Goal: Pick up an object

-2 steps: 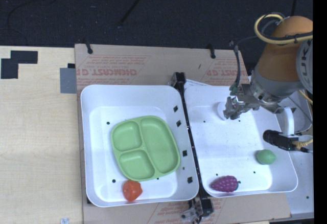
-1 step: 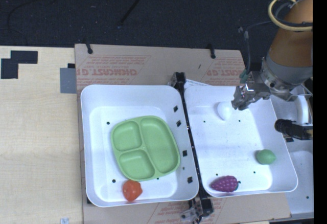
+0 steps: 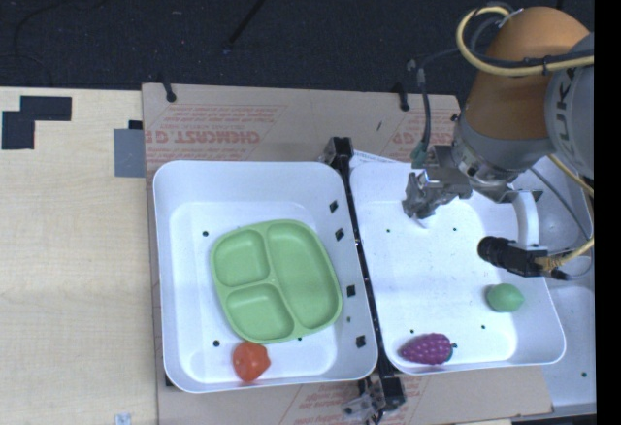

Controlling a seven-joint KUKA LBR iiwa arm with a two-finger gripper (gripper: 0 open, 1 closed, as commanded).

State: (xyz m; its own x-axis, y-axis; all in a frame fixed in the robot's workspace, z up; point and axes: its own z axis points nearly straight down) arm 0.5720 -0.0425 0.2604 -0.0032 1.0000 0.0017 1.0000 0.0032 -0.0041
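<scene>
My gripper [image 3: 420, 203] hangs over the upper middle of the right bin [image 3: 441, 263], its dark fingers pointing down with nothing visible between them. A purple bunch of grapes [image 3: 427, 348] lies at the bin's front edge, well below the gripper. A small green round object [image 3: 504, 297] rests at the bin's right side. In the left bin [image 3: 184, 219] lies a green three-compartment plate [image 3: 277, 279], and a red-orange fruit [image 3: 250, 361] sits near that bin's front wall.
A black divider rail [image 3: 351, 248] runs between the two bins. A black cylindrical part [image 3: 512, 254] juts over the right bin's right side. The arm's orange and grey body [image 3: 524, 83] looms above the right bin's far corner.
</scene>
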